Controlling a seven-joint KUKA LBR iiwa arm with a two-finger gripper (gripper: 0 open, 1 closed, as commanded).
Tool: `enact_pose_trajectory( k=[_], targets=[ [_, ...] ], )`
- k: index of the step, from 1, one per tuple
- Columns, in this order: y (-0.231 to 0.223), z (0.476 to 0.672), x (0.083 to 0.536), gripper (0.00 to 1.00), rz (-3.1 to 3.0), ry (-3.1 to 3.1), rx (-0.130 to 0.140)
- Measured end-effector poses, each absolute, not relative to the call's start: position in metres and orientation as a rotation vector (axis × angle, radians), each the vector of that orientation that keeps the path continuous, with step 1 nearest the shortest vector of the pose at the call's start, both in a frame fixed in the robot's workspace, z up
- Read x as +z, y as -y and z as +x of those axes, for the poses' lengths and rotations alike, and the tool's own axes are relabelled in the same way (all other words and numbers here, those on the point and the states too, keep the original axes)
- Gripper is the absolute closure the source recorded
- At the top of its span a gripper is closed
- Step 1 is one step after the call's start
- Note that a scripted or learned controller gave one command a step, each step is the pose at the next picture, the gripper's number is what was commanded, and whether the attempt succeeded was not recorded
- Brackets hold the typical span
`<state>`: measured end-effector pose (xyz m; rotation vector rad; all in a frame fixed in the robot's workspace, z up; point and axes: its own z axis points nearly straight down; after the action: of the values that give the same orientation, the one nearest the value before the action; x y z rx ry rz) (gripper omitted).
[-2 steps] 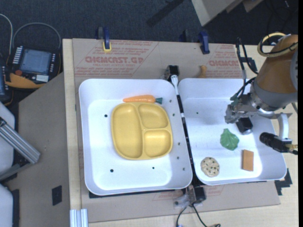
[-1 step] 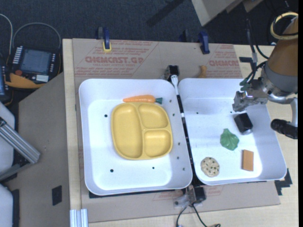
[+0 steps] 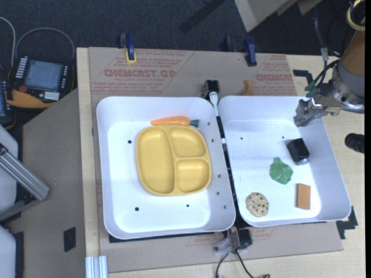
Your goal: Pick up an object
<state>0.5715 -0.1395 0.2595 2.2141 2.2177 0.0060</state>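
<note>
Two white bins (image 3: 116, 213), cardboard-covered bench (image 3: 174, 68), dark floor (image 3: 116, 10)

The arm (image 3: 353, 68) enters at the upper right as a rounded grey casing, with a gold-orange curved band at the top right edge of the view. Below the casing sits a silver-grey wrist ring, from which dark cables loop past a small green-tipped connector. The gripper (image 3: 304, 113) is a compact assembly of grey metal, angular in outline, its finer details too small to resolve.
</note>
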Motion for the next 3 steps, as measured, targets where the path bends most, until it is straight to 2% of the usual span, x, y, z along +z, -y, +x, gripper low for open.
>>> enact_pose_trajectory(
  k=[1, 2, 3],
  targets=[
    [0.084, 0.572, 0.245, 1.0, 2.217, -2.231, 0.001],
    [0.032, 0.562, 0.229, 1.0, 2.218, -2.231, -0.001],
    [-0.023, 0.561, 0.22, 1.0, 2.218, -2.231, 0.0]
  ],
)
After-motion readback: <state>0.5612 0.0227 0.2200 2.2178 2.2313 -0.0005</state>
